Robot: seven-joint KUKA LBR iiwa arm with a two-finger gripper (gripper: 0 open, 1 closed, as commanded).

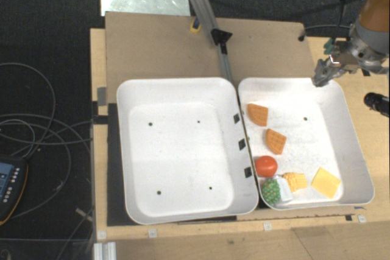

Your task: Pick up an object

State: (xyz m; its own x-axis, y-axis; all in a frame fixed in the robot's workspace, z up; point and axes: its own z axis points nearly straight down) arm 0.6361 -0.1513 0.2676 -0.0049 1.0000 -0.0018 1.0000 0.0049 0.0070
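Along right bin's (pixel 350 131) left wall and front: two waffle wedges (pixel 258 114), tomato (pixel 265 165), broccoli (pixel 270 192), corn (pixel 295 181), cheese (pixel 326 182); clustered, so crowded picks. Gripper (pixel 322 77) hovers over far rim, nothing held; finger state unclear. Left bin (pixel 131 131) beside

Two shallow white bins sit side by side, the left bin (pixel 131 131) and the right bin (pixel 341 125), and all six items lie in the right one. Counted there: two orange waffle-like wedges (pixel 258 114) (pixel 276 141), one red tomato (pixel 265 165) just below them, one green piece (pixel 270 191), one yellow corn piece (pixel 295 180) and one yellow cheese block (pixel 326 182).
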